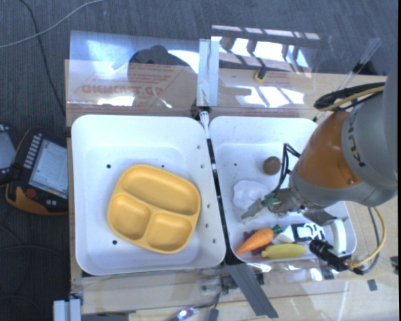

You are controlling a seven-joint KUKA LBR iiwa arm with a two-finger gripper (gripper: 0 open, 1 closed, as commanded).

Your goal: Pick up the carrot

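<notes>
Orange carrot lies in the right bin; I see my gripper spread apart just above it.

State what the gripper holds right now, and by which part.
Nothing is held. The two-finger gripper hangs above the right white bin, jaws apart; the orange carrot with green top lies free below it.

You see two white bins. Yellow divided tray in left one. In right bin: orange carrot with green top; plain yellow piece at carrot's 4 o'clock; brown ball at its 1 o'clock; white lump at its 12. Arm grey with orange band. Floor dark grey carpet.
</notes>
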